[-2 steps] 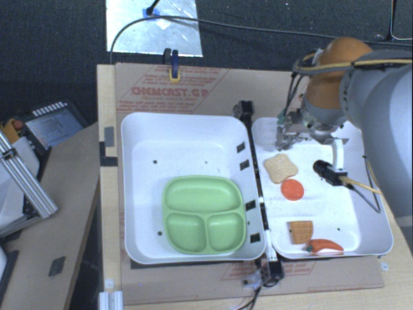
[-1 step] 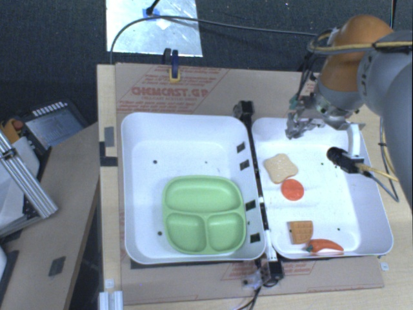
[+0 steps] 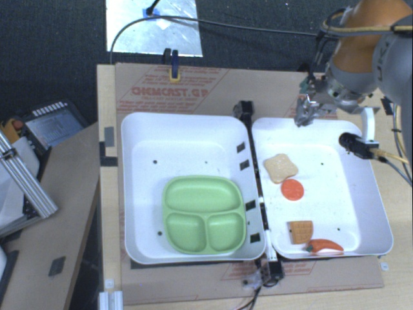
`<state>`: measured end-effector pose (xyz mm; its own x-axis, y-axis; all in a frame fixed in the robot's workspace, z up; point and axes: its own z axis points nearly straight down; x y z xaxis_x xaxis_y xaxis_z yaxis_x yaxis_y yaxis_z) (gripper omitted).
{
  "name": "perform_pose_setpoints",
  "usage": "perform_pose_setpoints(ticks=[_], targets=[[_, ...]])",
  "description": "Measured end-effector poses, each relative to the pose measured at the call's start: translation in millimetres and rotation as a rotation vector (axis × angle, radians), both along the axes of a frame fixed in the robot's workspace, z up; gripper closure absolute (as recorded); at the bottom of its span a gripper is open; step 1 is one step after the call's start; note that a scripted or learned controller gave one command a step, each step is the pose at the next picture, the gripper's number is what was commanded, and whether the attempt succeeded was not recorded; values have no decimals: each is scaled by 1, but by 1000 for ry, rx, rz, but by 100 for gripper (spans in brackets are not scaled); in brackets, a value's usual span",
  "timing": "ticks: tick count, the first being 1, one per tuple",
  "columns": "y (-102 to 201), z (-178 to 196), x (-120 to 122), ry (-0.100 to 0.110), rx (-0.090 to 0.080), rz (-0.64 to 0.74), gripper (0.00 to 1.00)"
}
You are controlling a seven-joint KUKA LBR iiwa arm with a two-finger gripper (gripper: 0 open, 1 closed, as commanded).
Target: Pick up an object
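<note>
Wood-toned surface: the table [image 3: 77, 173] runs under everything, with a sheet of printed cardboard [image 3: 193, 86] beneath the two bins.
Far left clutter: a dark device with a ribbed top [image 3: 50, 126] and a slanted metal rail [image 3: 26, 179] sit at the table's left edge.
Left bin: a shallow white bin [image 3: 148, 134] holds a pale green divided tray [image 3: 203, 213], which lies in its near half, toward the right wall.
Divider: black clips [image 3: 244, 148] line the seam where the two bins meet.
Right bin: a shallow white bin [image 3: 361, 199] holds four small things, all lying flat on its floor.
Bread slice: a tan toy bread slice [image 3: 280, 167] lies near the left wall, about mid-depth.
Red disc: a round red piece [image 3: 293, 190] sits just beside the bread, nearer the camera, touching or almost touching it.
Cracker: a square tan cracker [image 3: 300, 230] lies near the front left corner.
Carrot: an orange carrot-like piece with a green end [image 3: 324, 245] lies just right of the cracker against the front wall.
Arm: the grey arm with its orange band [image 3: 368, 24] reaches in from the upper right.
Fingers: the gripper [image 3: 306, 116] hangs above the far left edge of the right bin, well apart from all four items; I cannot tell how wide it stands, and nothing shows in it.
</note>
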<state>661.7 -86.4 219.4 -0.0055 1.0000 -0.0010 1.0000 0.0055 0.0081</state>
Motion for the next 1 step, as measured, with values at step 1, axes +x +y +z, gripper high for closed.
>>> perform_pose_setpoints(ticks=[1], targets=[[0, 23, 1, 4, 1, 0, 100]])
